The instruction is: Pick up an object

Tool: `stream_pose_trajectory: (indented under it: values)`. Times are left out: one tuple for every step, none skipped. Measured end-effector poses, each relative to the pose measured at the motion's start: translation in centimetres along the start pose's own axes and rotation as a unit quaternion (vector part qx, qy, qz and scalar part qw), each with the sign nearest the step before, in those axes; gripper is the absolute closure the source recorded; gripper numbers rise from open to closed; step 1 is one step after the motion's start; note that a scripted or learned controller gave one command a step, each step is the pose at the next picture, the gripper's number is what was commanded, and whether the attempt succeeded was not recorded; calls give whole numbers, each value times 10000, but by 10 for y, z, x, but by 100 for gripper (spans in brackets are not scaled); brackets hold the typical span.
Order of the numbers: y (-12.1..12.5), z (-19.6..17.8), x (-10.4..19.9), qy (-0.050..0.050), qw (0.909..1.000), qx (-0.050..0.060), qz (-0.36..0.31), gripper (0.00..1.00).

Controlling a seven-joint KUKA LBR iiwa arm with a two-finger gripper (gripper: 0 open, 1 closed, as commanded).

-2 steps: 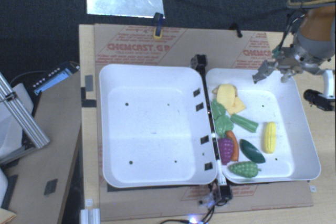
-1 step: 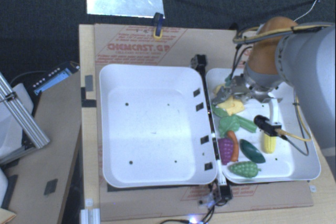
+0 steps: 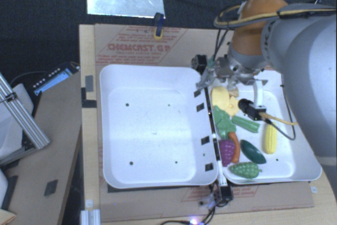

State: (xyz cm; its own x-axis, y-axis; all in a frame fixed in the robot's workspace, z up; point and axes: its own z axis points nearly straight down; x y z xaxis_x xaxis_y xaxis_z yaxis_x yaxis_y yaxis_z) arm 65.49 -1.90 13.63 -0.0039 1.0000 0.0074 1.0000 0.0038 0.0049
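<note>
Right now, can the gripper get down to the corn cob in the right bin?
Probably yes. The corn cob lies at the right of the pile with nothing on top of it, and bare bin floor beside it. The gripper is over the same bin's far end.

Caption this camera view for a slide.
KUKA gripper hovers over toy produce, including corn, in the right bin.

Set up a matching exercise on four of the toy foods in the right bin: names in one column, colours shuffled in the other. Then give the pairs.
Things:
1. corn cob
2. grape bunch
3. carrot
4. cucumber

Colours:
A. purple
B. green
C. yellow
D. orange

Pairs: 1-C, 2-A, 3-D, 4-B
</note>
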Motion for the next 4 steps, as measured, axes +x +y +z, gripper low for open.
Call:
stream_pose_trajectory:
  values:
    - [16, -51, 80, -25, 10000, -14, -36, 0]
    - [13, -5, 159, -24, 10000, 28, -36, 0]
    - [-25, 57, 219, -28, 10000, 47, -28, 0]
    - [-112, 54, 245, -34, 10000, 64, -19, 0]
